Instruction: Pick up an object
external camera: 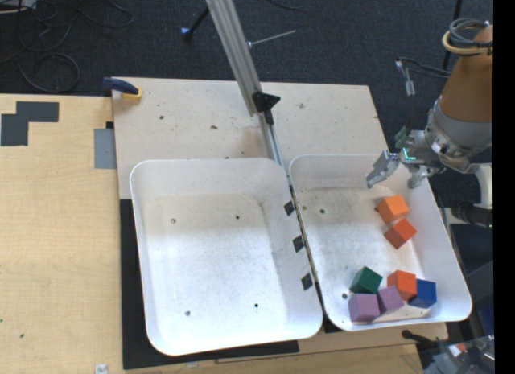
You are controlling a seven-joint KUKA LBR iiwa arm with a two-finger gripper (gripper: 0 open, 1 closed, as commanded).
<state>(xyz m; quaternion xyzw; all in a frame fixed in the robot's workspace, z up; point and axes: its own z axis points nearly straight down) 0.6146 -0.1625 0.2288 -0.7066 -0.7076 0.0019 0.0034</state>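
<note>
Two orange blocks lie in the right bin (338, 173): a lighter one (393, 207) and a darker one (400, 232) just below it. Near the bin's front corner sit a green block (368, 279), two purple blocks (364, 306) (391, 297), a red-orange block (405, 283) and a blue block (426, 292), packed close together. My gripper (398, 171) hangs above the right bin's far right part, just up from the lighter orange block. Its fingers are spread apart, with nothing between them.
The left bin (153, 173) stands beside the right one, sharing a middle wall with black clips. A slanted aluminium rail (236, 43) rises behind the bins. A blue and yellow tool (122, 88) lies at the board's far left corner.
</note>
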